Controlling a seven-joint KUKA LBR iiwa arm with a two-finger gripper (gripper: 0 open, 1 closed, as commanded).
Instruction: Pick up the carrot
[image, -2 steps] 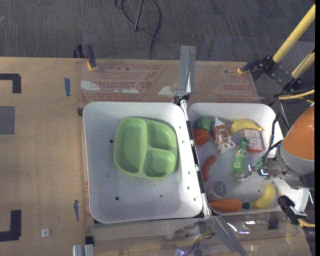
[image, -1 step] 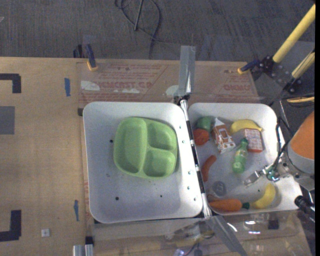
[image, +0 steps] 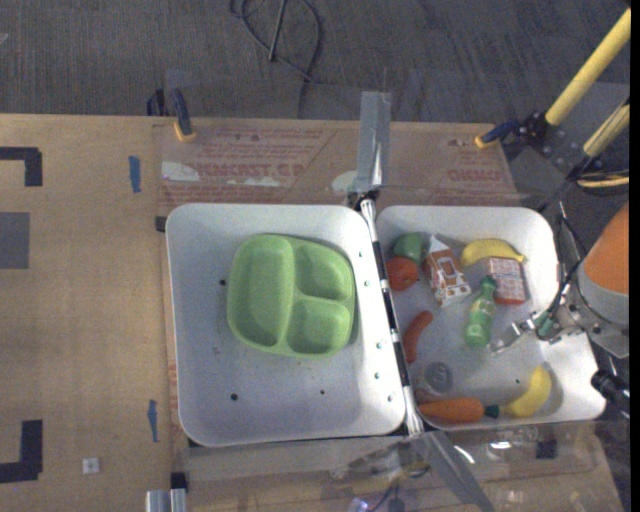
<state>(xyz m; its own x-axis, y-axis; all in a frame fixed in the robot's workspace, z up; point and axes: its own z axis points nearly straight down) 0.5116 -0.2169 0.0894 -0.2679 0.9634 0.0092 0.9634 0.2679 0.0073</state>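
Observation:
The carrot (image: 452, 409), orange with a small green top at its right end, lies flat along the front wall of the right bin (image: 545, 232). My gripper (image: 508, 336) hangs over the right side of that bin. It is up and to the right of the carrot and well apart from it. It is open with nothing between its fingers. A green bottle (image: 480, 313) lies just left of the gripper. The arm's orange band (image: 612, 262) is at the right edge of the view.
A yellow banana (image: 532, 392) lies just right of the carrot and a grey disc (image: 437, 378) just above it. A red chili (image: 417, 334), a carton (image: 447, 277), a second banana (image: 490, 250) and several other toys fill the bin's back. A green divided plate (image: 292, 295) sits in the left bin (image: 200, 380).

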